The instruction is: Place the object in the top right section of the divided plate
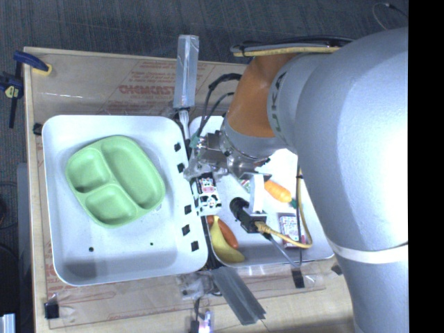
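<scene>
Pale green divided plastic plate point(114, 179) is lying in the shallow white left-hand bin point(104, 266), across the bin walls from the gripper point(206, 186) and well apart from it toward the view's left. Its three sections are sitting bare, and the top right one, the largest, is the nearest to the gripper.

We are not seeing anything held. The likely candidates are resting in the white right-hand bin point(316, 253): a yellow banana-shaped toy point(225, 241) just below the gripper in the view, a small orange carrot-like piece point(277, 191) beside it on the arm's side, and a small printed packet point(288, 224) a little further that way.

The gripper is hanging over the inner edge of the right-hand bin, close to the wall between the bins. The wrist and its cables are covering its tip, so we cannot tell whether it is spread or closed.

We are judging the step in hand to be the pick. To do it well, we are advising a straight descent over one object, probably the banana, centring across its narrow width and staying clear of the bin wall. After closing, we are advising a lift high enough to clear both rims before crossing, then a low release over the plate's nearest section.
</scene>
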### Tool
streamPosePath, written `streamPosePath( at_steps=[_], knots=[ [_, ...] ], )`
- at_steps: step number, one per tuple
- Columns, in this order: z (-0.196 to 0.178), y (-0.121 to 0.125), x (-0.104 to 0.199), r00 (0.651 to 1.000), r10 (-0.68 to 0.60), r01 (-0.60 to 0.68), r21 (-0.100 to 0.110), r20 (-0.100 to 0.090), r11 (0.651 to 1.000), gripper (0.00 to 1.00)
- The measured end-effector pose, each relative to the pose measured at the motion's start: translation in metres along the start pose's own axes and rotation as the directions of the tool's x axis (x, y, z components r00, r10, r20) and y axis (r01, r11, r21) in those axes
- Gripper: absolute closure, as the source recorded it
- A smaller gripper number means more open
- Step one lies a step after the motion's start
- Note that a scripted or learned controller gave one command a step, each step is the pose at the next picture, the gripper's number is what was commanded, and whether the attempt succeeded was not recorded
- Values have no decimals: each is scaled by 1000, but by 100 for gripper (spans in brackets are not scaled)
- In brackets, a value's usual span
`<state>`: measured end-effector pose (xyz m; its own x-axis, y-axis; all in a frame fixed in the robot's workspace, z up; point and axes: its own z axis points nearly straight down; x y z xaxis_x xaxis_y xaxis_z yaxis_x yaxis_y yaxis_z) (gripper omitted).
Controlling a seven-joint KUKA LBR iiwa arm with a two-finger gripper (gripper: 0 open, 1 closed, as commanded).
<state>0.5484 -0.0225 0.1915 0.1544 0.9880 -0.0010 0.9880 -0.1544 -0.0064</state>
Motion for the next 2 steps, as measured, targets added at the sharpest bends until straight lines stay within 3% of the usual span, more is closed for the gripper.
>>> streamPosePath(
  at_steps=[1, 2],
  knots=[
    [-49, 26, -18, 998, -61, 61, -2, 0, 998, 100],
    [-47, 48, 56, 1000, -27, 27, -1, 1, 1000, 100]
  ],
)
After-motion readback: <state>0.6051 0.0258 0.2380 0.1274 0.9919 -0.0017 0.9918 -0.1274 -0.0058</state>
